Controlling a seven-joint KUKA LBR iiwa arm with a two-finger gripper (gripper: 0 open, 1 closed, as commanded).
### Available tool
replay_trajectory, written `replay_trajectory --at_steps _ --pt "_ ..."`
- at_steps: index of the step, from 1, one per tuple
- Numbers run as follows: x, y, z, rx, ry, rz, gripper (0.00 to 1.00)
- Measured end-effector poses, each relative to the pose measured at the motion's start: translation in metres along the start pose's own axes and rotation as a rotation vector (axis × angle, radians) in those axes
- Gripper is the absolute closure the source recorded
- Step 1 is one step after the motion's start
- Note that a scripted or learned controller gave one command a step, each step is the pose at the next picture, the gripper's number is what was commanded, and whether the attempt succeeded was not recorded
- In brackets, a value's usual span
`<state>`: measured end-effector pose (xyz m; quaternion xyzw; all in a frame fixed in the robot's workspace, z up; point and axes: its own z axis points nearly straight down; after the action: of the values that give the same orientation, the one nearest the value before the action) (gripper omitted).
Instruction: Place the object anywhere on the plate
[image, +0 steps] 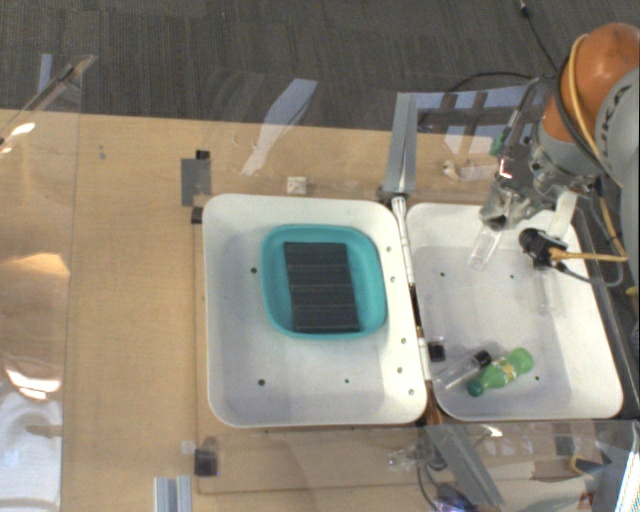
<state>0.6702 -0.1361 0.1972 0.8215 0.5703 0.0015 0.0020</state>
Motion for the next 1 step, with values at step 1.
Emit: replay_trajectory --at_steps 1 --pt "0.0533 -0.0908 0.0111 0.001 0.002 -0.214 1.0"
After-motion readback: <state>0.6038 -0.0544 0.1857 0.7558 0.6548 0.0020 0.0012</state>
